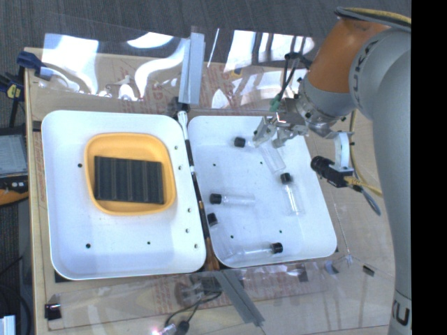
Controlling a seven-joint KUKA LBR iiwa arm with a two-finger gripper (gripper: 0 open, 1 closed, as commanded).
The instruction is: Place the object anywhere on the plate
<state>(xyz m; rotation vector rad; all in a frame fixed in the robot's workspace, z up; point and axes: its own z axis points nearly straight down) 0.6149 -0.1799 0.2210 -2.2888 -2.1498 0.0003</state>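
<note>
**Arm reaching over the right bin, vials not yet on the plate**

Camera view: The grey arm with its orange band is leaning in from the right, and the gripper (274, 135) is hanging over the far part of the right bin (318, 236), close to that bin's far edge. Its metal fingers are appearing slightly spread, with what looks like a clear vial (274, 160) lying at or just below their tips; whether they are actually pinching it cannot be told, since the glass is transparent and blurring into the white floor.

Other clear vials with black caps are lying on the right bin's floor: one (290, 192) toward the right edge, just nearer than the gripper; one (230, 199) near the left edge; one (258, 251) along the near edge. A loose black cap (239, 142) is sitting just left of the gripper, another (211, 219) by the left edge.

The yellow plate (157, 145) is sitting in the left bin (63, 250), toward its far side, carrying a dark ribbed insert (130, 179). It is well apart from the gripper, across the divider between the bins.

To do the pick well, I judge the fingers should be straddling the vial across its narrow width, closing squarely so the smooth tube is not squirting out, then lifting clear of the bin wall before crossing left.
</note>
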